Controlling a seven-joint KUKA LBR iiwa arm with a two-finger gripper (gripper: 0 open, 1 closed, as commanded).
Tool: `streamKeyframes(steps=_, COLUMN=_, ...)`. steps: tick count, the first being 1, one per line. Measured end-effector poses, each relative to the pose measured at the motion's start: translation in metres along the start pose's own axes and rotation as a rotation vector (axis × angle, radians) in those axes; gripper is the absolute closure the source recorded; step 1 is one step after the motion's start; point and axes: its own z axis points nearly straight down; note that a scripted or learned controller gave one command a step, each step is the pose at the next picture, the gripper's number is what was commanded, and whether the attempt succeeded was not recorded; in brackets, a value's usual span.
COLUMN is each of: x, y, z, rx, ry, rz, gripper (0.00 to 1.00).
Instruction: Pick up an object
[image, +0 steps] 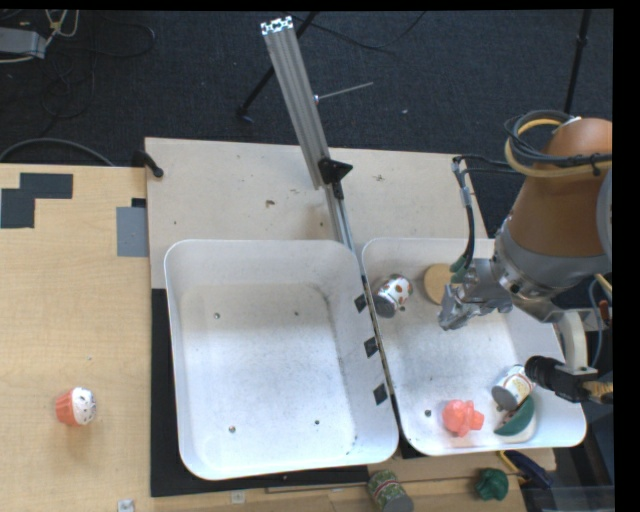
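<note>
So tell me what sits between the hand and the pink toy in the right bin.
Camera view: bare white bin floor between the hand and the pink toy.

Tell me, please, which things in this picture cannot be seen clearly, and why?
- Two-finger gripper, camera view: too small and dark to tell whether it holds anything.
- Round tan disc: its right side hidden by the gripper.
- Dark green curved piece: partly covered by a small white-and-dark object, too small to identify.

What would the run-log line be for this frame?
arm: over right bin | gripper: low near tan disc, grasp unconfirmed | also in bin: pink object, small red-white object | left bin: untouched
</note>
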Motion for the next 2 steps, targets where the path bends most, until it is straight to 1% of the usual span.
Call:
streamKeyframes(steps=1, x=0.048, y=-0.001, z=-0.003, rx=-0.001, ry=-0.001, rz=0.001, gripper=1.0)
streamKeyframes(steps=2, x=0.109, y=-0.002, z=0.003, rx=0.002, ry=-0.001, rz=-0.001, gripper=1.0)
